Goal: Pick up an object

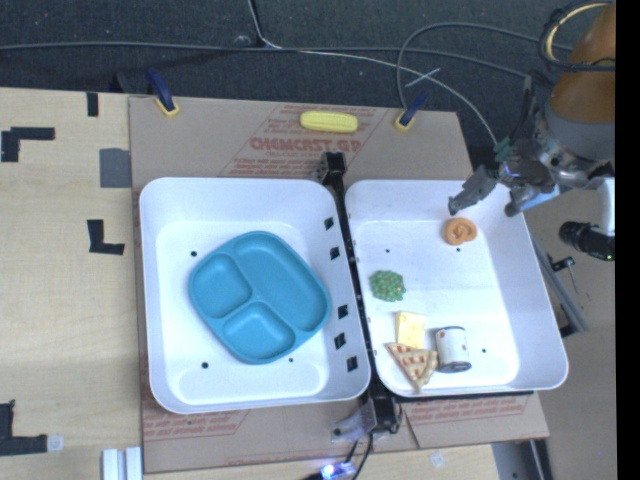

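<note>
My tool [492, 196]: fingers spread apart, gripping nothing, over right bin's [520, 298] far corner.
Nearest: orange pretzel [460, 231], just below.
Left bin [160, 268]: blue tray [259, 295].

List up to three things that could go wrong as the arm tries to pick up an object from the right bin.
1. The open pincer hangs above the orange ring-shaped piece, which lies near the right bin's far wall; a finger may strike that wall.
2. The cheese piece, pizza slice and small can lie bunched together, so a grab may catch two.
3. The can lies on its side and may roll.
</note>
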### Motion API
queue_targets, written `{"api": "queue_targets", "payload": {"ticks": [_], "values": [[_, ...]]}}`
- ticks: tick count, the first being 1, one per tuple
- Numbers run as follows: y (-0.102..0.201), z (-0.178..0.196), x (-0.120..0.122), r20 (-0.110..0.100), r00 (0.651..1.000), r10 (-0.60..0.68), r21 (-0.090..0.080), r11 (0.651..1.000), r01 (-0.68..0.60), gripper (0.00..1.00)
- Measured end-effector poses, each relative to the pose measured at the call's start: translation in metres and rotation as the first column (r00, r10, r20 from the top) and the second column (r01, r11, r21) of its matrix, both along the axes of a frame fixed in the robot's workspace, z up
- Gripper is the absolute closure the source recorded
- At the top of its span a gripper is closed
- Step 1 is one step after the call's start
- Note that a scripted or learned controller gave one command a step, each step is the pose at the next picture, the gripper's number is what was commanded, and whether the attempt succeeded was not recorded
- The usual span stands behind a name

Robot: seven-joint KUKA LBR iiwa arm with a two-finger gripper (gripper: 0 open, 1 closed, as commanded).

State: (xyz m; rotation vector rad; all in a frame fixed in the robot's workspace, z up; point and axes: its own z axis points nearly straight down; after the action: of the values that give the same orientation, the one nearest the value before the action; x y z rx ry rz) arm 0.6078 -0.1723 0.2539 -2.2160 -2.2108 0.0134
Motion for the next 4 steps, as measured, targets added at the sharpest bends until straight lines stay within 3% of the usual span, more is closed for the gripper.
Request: {"api": "queue_targets", "payload": {"ticks": [1,4], "values": [[0.001,0.008,0.002,0.013,1.000,0.004,-0.002,1.000,-0.004,0.00],[0.007,-0.145,0.000,0.009,1.000,0.004,-0.002,1.000,-0.004,0.00]]}}
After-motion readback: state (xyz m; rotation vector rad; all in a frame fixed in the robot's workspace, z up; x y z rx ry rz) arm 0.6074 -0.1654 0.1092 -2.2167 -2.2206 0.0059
